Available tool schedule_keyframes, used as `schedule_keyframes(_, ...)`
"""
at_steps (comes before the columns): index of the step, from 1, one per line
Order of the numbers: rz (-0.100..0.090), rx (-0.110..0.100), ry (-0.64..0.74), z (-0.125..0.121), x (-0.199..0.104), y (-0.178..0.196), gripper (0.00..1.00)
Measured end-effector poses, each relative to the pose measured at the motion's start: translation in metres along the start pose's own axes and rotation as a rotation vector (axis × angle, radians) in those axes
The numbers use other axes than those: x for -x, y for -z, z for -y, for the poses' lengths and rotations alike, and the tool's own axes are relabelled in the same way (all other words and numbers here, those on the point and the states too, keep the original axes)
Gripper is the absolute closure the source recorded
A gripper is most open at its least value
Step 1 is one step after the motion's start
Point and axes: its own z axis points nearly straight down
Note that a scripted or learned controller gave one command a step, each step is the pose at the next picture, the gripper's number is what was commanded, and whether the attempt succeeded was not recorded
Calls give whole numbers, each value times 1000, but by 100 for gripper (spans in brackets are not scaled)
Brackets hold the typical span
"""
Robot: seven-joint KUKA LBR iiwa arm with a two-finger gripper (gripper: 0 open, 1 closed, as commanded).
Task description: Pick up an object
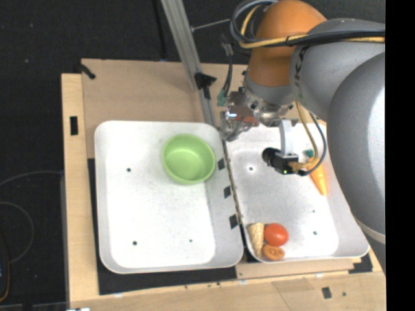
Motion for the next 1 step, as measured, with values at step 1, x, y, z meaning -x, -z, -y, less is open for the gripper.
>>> schedule_keyframes(1,0,2,1,-10,-58,-5,100)
